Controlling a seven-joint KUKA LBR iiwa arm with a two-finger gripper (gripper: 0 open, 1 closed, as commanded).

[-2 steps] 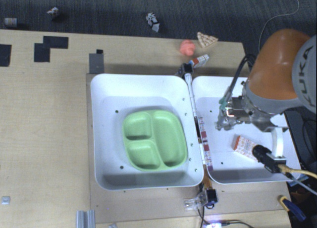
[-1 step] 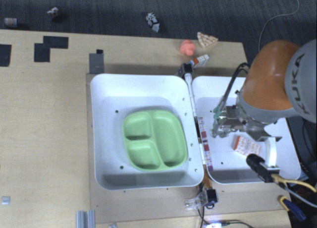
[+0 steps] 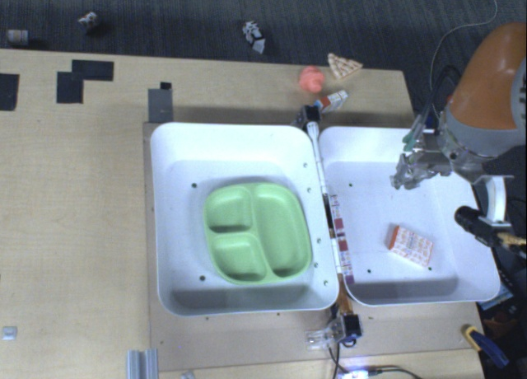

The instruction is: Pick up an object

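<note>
The desk [image 3: 74, 229] carries two shallow white bins side by side near its right end. The left bin [image 3: 177, 204] holds a green divided tray [image 3: 257, 233], lying flat in the middle of the bin floor with its three compartments facing up. The right bin [image 3: 362, 163] holds a small orange-and-white packet [image 3: 410, 246], lying flat toward the bin's near right part, apart from the walls.

The arm [image 3: 490, 97] reaches in over the right bin's far right corner, its orange band showing above the grey wrist. The gripper [image 3: 409, 173] hangs above the far part of that bin's floor, well apart from the packet; whether its fingers are apart or together cannot be told from this angle, and nothing is visible between them.

At the desk's far edge, just beyond the bins, lie a pink ball [image 3: 311, 79], a wedge-shaped pizza-slice toy [image 3: 344, 66] and a small tube [image 3: 332, 103].
</note>
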